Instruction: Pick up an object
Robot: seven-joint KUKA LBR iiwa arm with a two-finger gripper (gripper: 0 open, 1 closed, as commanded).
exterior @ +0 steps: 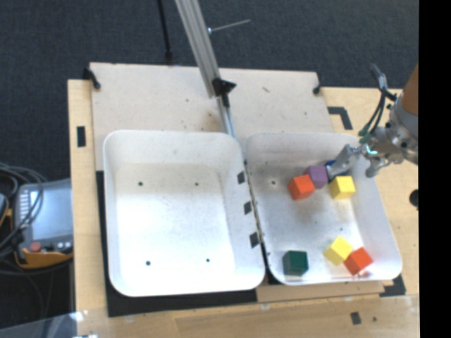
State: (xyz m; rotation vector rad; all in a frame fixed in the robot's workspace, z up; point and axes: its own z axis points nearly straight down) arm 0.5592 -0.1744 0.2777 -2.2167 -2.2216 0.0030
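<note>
A pale wooden bench (81, 189) stands on dark grey carpet (70, 20), with a lighter board (155, 97) laid across its far part. Two shallow white bins sit side by side: the left bin (116, 210) and the right bin (384, 224). A slanted metal rail (201, 41) runs from twelve o'clock down to the gap between them.

The arm (405, 118) enters from three o'clock. Its gripper (341, 164) reaches into the right bin's upper part, beside a purple block (318, 175); whether it is released or clenched cannot be told.

The purple block touches an orange block (302, 186) at its eight o'clock, edges set diagonally, no clear long axis. A yellow block (343, 187) lies just beside. Toward five o'clock sit a second yellow block (339, 249), a second orange block (359, 260) and a green block (295, 263).
</note>
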